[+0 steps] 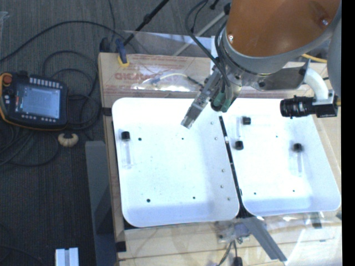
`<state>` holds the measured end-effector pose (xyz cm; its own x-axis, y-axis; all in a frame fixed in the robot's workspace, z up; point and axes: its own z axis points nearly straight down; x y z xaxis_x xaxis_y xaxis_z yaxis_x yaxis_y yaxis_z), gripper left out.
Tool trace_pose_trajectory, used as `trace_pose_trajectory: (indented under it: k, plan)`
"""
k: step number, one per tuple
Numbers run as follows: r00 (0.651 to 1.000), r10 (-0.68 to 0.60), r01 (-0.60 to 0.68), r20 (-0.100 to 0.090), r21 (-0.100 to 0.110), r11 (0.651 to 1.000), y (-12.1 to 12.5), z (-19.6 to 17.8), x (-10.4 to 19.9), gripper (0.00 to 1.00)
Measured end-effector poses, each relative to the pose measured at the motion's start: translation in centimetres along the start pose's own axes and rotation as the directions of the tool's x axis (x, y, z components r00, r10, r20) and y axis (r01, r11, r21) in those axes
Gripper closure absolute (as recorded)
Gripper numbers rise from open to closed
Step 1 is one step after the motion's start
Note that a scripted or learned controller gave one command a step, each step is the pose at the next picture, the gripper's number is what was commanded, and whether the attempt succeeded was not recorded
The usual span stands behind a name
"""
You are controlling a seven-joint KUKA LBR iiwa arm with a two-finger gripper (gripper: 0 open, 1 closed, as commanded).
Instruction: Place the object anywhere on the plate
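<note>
My gripper hangs over the back right corner of the left bin, close to the divider between the two bins. A small green thing shows at the gripper's right side; whether it is held or is part of the gripper I cannot tell. The orange band and grey wrist loom above it at the top right and hide the back of the right bin. Both bin floors are washed out to bright white, so any pale object lying on them cannot be made out.
Small dark pieces lie in the bins: one at the left bin's left side, three in the right bin. A black camera sits at the right. A pendant and cables lie on the floor.
</note>
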<state>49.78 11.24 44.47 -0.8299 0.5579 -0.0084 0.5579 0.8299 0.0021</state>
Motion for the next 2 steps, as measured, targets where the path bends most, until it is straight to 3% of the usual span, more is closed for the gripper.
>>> trace_pose_trajectory:
  k: [1, 2]
  plan:
    - [0.979, 0.202, -0.202, -0.01, 0.004, 0.979, 3.6, 16.9, 1.7, 1.0]
    - [0.963, 0.27, -0.27, -0.002, -0.005, 0.963, 6.4, 28.6, 5.8, 1.0]
